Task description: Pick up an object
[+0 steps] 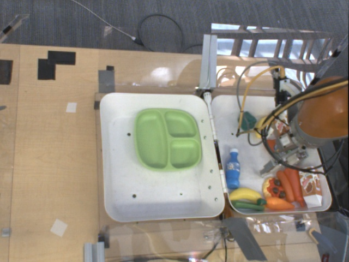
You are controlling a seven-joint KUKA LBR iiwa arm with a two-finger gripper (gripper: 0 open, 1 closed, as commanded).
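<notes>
My gripper (281,160) hangs over the right bin (251,146), just above and left of two orange carrots (292,183). The arm's orange band (323,116) sits above it, wrapped in cables. Nothing shows held in the gripper. A blue bottle (233,169) stands near the bin's left wall. A yellow banana (245,194) and a green vegetable (248,204) lie at the front edge. A round red and yellow toy (271,188) lies beside the carrots. A teal object (248,120) rests further back, and a printed white box (312,185) lies right of the carrots.
The left bin (125,190) holds a light green divided plate (167,138). A metal rack (272,45) stands behind the right bin. Yellow and black cables (256,72) loop over the back of the right bin. Wooden bench surface (49,162) extends to the left.
</notes>
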